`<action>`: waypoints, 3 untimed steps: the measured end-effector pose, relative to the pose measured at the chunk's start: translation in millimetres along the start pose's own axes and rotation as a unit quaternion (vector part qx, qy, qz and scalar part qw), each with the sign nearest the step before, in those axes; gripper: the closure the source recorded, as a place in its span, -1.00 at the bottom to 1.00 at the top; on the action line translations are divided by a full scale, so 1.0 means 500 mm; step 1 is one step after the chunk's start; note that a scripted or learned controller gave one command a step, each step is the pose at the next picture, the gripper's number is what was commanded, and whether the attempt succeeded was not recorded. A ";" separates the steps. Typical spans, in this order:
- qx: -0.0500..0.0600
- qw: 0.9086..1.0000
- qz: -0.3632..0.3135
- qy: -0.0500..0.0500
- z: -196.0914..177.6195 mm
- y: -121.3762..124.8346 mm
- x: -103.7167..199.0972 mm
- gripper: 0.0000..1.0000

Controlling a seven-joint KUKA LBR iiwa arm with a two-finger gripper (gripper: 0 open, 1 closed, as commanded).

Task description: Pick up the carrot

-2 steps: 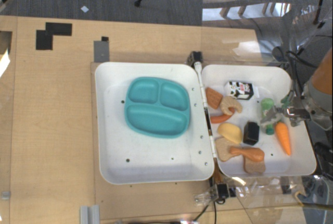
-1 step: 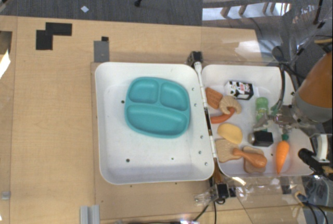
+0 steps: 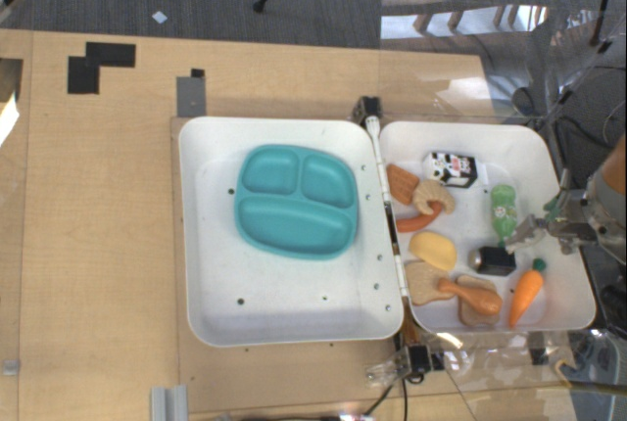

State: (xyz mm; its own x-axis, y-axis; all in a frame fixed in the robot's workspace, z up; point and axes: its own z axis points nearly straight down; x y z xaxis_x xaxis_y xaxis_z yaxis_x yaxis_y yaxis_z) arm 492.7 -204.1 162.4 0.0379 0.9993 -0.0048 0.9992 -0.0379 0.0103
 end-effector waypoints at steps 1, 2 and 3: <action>0.005 0.998 0.060 0.003 0.010 -0.011 0.089 -1.00; 0.001 0.995 -0.095 0.003 0.149 -0.005 0.008 -1.00; 0.000 0.998 0.058 0.003 0.148 -0.005 0.147 -1.00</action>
State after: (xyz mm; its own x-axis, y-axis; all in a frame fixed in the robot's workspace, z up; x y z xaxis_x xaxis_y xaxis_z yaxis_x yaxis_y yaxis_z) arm 493.8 -131.2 88.0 0.1539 0.9881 0.0022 0.9880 -0.1539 0.0102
